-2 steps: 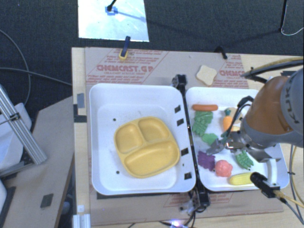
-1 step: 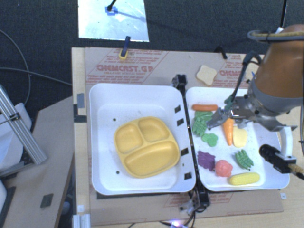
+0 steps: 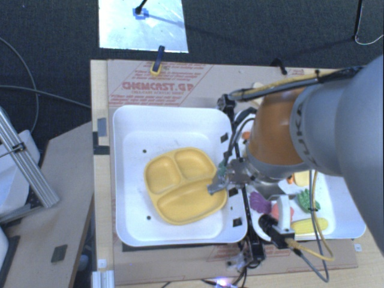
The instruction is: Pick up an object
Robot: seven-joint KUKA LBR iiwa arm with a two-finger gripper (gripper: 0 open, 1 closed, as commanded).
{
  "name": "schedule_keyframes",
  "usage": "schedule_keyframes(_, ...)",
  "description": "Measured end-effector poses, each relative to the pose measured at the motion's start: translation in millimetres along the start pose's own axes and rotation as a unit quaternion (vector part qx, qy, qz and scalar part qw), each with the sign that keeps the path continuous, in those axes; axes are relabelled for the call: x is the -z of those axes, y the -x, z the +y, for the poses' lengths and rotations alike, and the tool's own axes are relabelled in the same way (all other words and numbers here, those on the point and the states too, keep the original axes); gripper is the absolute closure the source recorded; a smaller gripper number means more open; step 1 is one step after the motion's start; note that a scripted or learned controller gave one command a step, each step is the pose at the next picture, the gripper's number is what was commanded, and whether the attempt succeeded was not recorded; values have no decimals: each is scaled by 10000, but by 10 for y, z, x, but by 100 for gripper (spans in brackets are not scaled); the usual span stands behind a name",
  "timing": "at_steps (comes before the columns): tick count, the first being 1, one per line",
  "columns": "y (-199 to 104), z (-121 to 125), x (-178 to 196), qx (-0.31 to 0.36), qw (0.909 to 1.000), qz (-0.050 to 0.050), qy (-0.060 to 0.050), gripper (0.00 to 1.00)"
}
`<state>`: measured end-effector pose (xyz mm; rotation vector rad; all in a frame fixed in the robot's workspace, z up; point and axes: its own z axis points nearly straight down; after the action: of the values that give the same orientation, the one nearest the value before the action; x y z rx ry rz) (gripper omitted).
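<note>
A yellow divided plate [image 3: 180,188] lies flat in the left white bin [image 3: 129,161]. My gripper [image 3: 218,182] hangs low over the plate's right rim, close to the wall between the two bins. The grey arm with its orange band [image 3: 273,134] covers much of the right bin [image 3: 354,224]. In the part of the right bin that shows lie a purple grape bunch [image 3: 260,203], a red and white piece [image 3: 282,212], a green leafy toy [image 3: 308,200] and a yellow corn cob [image 3: 312,225]. Nothing is visibly lifted.
Both bins rest on a cardboard sheet [image 3: 162,83] printed with red letters. A blue and yellow clip [image 3: 158,62] sits at its far edge. Cables [image 3: 306,254] trail over the near right corner. A metal frame [image 3: 24,161] stands at the left.
</note>
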<state>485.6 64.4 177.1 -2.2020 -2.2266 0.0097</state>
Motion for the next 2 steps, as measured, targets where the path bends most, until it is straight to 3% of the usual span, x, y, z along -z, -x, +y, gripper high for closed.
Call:
schedule_keyframes(1,-410,636,84,-12,10000,-7,89,0)
schedule_keyframes(2,553,983,93,-90,9999,-37,80,0)
